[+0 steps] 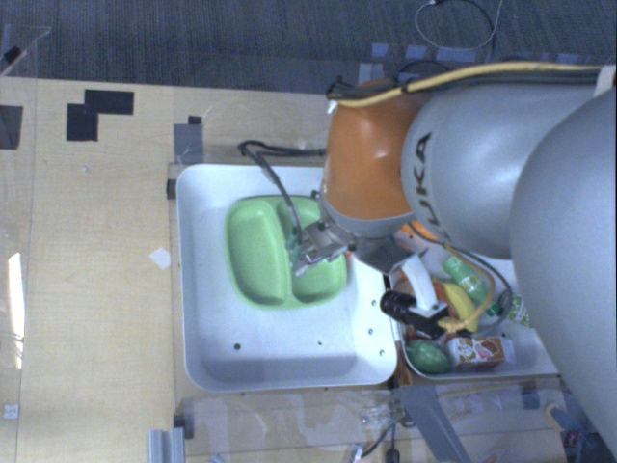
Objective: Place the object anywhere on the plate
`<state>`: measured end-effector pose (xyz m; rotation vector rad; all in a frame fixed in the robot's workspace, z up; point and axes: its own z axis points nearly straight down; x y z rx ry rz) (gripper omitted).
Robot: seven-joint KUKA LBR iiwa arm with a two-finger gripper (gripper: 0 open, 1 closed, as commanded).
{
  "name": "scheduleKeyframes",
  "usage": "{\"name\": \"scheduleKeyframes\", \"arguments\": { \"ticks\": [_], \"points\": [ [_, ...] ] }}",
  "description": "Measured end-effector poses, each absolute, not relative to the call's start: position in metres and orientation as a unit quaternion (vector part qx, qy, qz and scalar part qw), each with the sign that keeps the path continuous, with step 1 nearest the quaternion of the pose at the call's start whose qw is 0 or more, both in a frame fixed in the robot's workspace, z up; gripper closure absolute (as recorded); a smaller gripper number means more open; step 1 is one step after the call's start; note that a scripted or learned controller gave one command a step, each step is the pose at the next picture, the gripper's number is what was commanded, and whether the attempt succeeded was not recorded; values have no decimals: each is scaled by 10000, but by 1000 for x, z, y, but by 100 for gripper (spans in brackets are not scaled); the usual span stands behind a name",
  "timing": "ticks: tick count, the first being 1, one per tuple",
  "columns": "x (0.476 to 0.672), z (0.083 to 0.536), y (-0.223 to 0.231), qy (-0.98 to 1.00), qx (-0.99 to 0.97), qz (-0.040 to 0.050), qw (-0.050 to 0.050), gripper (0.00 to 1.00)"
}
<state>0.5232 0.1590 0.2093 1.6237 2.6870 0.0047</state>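
Holding one green plate (pixel 258 251), the left of two white bins (pixel 198 287) sat beneath the end effector (pixel 307 249), whose grip I cannot tell, while several small items (pixel 453 331) crowded the right bin (pixel 525 353).

The arm (pixel 511 172) consists of large, smooth, rounded grey segments with a matt metallic finish. A glossy orange band (pixel 371 162) encircles the link above the wrist. Dark letters "UKA" of the maker's name are printed on the grey casing beside that band. A yellow cable (pixel 482 69) runs along the upper link; a thin black cable (pixel 275 177) loops near the metallic wrist fittings
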Motion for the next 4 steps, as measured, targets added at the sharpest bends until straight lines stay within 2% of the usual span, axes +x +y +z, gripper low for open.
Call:
{"name": "scheduleKeyframes", "arguments": {
  "ticks": [1,2,3,4],
  "points": [
    [529,337,98,8359,5489,30,32,100],
    [531,231,117,8594,5114,14,14,100],
    [515,198,193,8607,5092,10,5,100],
    [522,177,210,7545,6563,9,3,100]
  ]
}}
